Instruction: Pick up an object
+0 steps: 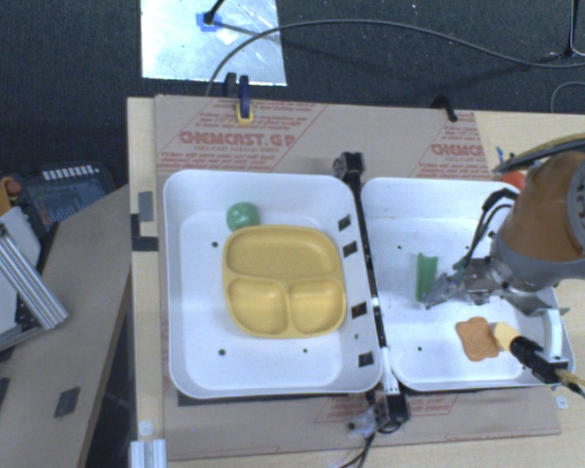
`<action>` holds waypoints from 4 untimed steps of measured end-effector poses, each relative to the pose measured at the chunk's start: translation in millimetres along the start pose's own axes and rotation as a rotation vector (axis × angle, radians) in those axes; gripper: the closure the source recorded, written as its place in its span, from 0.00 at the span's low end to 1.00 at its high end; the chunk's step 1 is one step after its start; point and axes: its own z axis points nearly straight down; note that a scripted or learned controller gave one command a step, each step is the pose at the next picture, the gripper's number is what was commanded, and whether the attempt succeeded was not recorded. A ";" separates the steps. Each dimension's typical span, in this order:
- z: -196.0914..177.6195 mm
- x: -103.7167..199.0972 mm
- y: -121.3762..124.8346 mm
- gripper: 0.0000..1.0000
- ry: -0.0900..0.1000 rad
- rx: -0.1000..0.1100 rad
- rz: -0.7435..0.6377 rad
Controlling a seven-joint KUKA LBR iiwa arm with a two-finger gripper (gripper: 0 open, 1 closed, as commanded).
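Over the right bin (400,213) your gripper (437,295) touches one green block (426,274); I cannot tell its grip. One orange piece (477,338) nearby; left bin (190,359): one yellow tray (278,281), one green ball (242,215).

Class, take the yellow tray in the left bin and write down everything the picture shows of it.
The yellow tray is a rounded, rectangular dish that looks like moulded plastic, pale yellow all over. Raised ridges split it into three compartments: one long one along the far side and two smaller ones along the near side. It lies flat, right way up, near the middle of the left bin, turned slightly. A small green ball sits at its far left corner, close enough that contact cannot be told. Nothing is seen in its compartments.
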 end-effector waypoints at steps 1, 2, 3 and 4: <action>8.0 0.0 1.0 0.00 0.000 -0.002 0.000; -1.9 -0.2 1.5 1.00 -0.001 -0.004 0.000; -49.4 0.9 11.6 1.00 -0.002 -0.003 -0.002; -91.4 0.9 12.2 1.00 -0.002 -0.004 -0.003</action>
